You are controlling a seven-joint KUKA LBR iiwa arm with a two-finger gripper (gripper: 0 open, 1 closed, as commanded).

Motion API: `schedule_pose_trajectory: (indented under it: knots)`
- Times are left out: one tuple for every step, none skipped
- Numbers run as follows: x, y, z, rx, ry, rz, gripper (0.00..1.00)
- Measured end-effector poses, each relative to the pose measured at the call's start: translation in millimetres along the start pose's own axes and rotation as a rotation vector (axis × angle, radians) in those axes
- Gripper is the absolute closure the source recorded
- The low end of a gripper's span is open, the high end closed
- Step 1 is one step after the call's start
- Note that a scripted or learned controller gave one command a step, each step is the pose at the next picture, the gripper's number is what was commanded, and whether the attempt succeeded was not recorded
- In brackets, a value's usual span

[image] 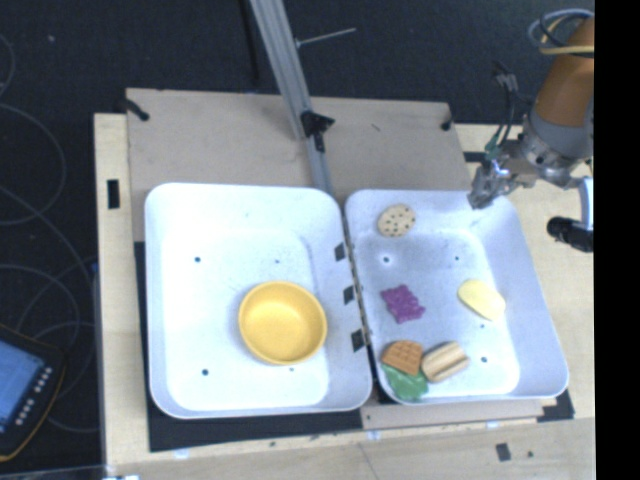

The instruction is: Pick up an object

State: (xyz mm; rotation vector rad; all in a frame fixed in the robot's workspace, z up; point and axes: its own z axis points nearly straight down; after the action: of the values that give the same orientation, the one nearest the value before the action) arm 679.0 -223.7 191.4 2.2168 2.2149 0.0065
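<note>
A pale worktop (120, 268) carries two shallow white bins side by side, left bin (180, 218) and right bin (520, 268), seemingly on a dark mat (250, 426).

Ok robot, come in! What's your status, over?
Gripper over far right corner of the right bin, nothing in it. Cookie nearest, lying free. Yellow bowl in left bin. Path clear.

No readable text, labels, brands or numbers anywhere; the tablet (22, 393) at lower left shows a blue screen, contents illegible.
</note>
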Motion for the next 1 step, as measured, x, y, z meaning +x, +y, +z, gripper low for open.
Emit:
schedule_pose_trajectory:
  knots:
    - [-1.7,1.8,-54.1,0.0,0.001,-0.003,1.0]
